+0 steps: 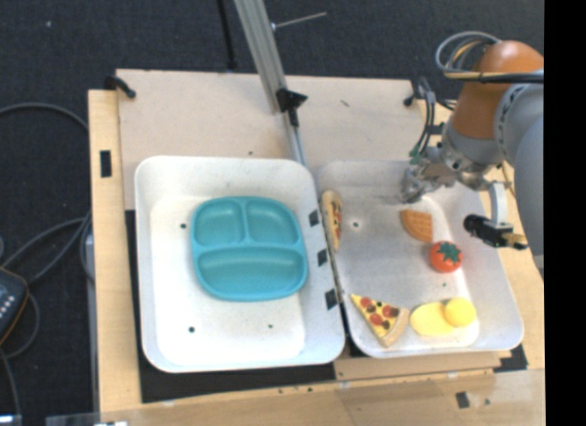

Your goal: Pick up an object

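Nearest object: a small orange-brown wedge-shaped toy food piece (417, 224) lies flat in the right shallow white bin (366, 241), upper right part, just below the gripper.
Its axis: the long axis runs from upper left to lower right, the rounded broad end toward the lower right.
Arm: the grey arm with the orange band (485, 94) reaches in from the right edge and bends down over the right bin's upper right corner.
Gripper: the two-finger gripper (414, 188) points down and to the left, its tip low over the bin floor, just above the wedge; touching or apart cannot be told.
Fingers: too small and dark to read, so released or clenched cannot be told; nothing shows between them.
Other toys in right bin: a red toy tomato with a green top (446, 256) just below the wedge; a yellow toy lemon shape (444, 316) near the lower right corner; a toy pizza slice (381, 317) pointing toward the upper left; a long tan toy hot dog (330, 219) upright along the left wall.
Left bin: the left white bin (165, 323) bears a teal plastic divided plate (247, 248), three compartments.
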### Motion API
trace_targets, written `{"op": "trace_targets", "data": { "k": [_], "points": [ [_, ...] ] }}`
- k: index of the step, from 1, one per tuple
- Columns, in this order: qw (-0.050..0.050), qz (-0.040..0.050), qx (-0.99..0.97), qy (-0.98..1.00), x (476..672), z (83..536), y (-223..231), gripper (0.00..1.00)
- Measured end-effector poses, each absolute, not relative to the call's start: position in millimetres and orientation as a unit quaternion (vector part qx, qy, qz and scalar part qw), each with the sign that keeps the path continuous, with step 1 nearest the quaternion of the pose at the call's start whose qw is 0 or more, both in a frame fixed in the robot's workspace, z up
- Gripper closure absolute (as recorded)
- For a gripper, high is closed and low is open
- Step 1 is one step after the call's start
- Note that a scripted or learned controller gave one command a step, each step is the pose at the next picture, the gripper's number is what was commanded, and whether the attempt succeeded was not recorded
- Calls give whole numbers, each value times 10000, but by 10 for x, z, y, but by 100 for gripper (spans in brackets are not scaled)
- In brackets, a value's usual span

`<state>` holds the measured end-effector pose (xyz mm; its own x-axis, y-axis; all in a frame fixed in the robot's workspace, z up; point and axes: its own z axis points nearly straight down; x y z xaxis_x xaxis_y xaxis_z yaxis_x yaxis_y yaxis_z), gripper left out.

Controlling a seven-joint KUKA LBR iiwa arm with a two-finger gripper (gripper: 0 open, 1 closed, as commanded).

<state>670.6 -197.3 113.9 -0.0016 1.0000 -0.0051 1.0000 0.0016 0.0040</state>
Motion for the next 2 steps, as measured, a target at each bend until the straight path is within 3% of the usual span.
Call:
{"op": "trace_targets", "data": {
  "k": [2],
  "points": [
    [41, 20, 7062, 7080, 6764, 2229, -1967, 100]
  ]
}}
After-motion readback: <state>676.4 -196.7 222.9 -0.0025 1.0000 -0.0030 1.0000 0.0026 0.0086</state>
